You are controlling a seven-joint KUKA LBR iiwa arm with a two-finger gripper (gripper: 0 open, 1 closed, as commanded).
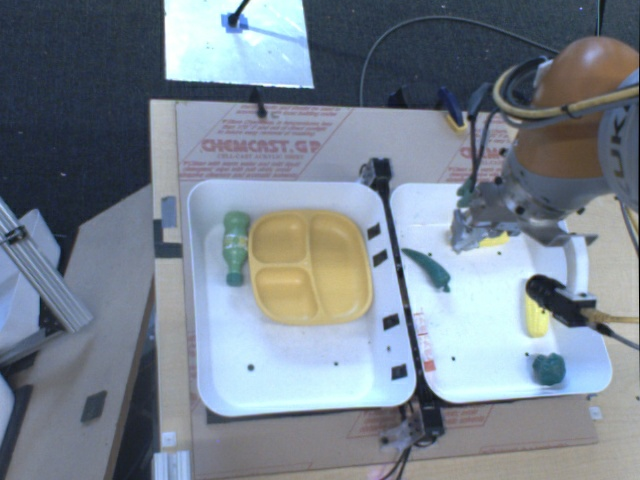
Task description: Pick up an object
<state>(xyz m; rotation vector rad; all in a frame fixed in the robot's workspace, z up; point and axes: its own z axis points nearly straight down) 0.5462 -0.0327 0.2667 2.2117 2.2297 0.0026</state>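
Desk (300, 133): two shallow white bins side by side, left bin (215, 368) and right bin (480, 368).

Left bin contents: yellow compartment tray (308, 266), central; green bottle (235, 248) just beside the tray at its 9 o'clock, long axis running 12 to 6.

Right bin contents: dark green pepper (428, 268) near the divider, long axis running roughly 10 to 4; yellow corn piece (536, 313) toward the right wall, partly behind a black fitting; small teal lump (547, 369) at the bin's 5 o'clock corner; yellow scrap (494, 238) directly under the wrist.

Claw (466, 236): low over the upper part of the right bin, reached in from 3 o'clock. Opening not readable under the wrist body; nothing visibly caught between its parts.

Key relation: nearest pickable item judged to be the green pepper, lying at about 7 o'clock from the claw, near but apart. Corn piece at about 4 o'clock, farther off. Likely requirement for a pepper grasp: a short shift toward 7 o'clock and closure across the pepper's narrow width, square to its 10-to-4 axis.
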